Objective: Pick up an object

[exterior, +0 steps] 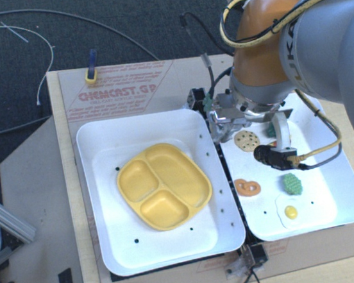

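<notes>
In the right bin lie several small toy foods. A tan round cookie with dark dots sits near the bin's back left. An orange pretzel-like ring lies by the left wall, a green knobbly piece at the middle, and a white fried egg with a yellow yolk near the front. My gripper hangs under the orange-banded wrist over the bin's back left corner, just above and left of the cookie. The wrist hides its tips.
The left bin holds a yellow divided plate. A black cable fitting with a yellow-tipped lead hangs from the arm over the right bin. A small green bit peeks out beside the arm. The arm covers the right bin's back.
</notes>
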Robot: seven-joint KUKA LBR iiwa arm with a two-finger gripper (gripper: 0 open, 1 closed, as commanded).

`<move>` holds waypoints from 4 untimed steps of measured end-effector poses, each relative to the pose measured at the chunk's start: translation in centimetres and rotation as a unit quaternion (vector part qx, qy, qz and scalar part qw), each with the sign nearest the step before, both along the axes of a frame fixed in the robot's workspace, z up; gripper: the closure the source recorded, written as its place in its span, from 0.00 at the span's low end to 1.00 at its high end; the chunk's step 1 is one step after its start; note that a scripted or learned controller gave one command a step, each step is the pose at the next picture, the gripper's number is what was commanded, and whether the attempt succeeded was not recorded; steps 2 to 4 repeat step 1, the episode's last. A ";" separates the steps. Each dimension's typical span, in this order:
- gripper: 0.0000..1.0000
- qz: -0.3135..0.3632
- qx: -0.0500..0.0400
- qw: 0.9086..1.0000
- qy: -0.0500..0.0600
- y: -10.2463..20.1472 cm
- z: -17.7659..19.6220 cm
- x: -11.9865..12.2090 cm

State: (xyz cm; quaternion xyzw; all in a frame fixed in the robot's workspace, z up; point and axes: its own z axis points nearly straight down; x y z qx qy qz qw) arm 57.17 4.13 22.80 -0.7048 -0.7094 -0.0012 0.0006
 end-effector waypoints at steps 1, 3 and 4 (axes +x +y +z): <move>1.00 0.000 0.000 1.000 0.000 5.0 -1.3 2.3; 1.00 0.000 0.000 1.000 0.000 5.0 -1.3 2.3; 1.00 0.000 0.000 1.000 0.000 5.0 -1.3 2.3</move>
